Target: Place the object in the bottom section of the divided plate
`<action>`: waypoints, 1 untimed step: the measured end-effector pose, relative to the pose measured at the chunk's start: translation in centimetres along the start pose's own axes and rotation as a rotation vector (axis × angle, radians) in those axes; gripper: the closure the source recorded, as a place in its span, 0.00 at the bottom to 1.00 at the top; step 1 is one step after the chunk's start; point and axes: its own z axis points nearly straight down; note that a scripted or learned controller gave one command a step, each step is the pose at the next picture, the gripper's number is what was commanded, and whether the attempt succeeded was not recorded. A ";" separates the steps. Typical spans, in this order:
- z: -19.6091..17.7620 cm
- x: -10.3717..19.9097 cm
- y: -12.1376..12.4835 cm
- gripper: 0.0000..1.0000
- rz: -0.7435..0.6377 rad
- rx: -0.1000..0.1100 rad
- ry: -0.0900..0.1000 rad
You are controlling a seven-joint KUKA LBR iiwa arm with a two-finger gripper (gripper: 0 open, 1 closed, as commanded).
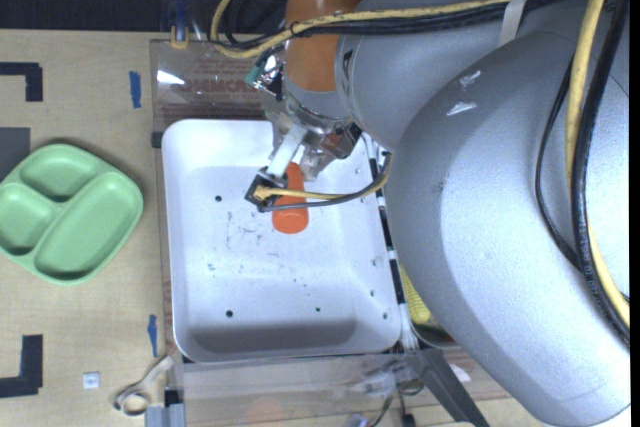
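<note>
A small orange cylinder-like object [291,215] lies in the upper middle of the white bin [200,255]. My gripper [288,183] hangs right over its upper end, reaching in from the grey arm with the orange band on the right, and it hides part of the object. A yellow cable loops past the object's right side. The green divided plate [128,198] rests on the wooden bench to the left of the bin, with two small sections at its upper left and one large section along its lower right.
The bulky grey arm [480,165] covers the whole right side of the view and the second bin. Blue tape marks [134,89] and black corner marks [30,80] lie on the bench around the plate. The bin's walls rise between the object and the plate.
</note>
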 end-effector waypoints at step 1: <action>-1.4 0.6 2.6 1.00 0.267 0.000 0.001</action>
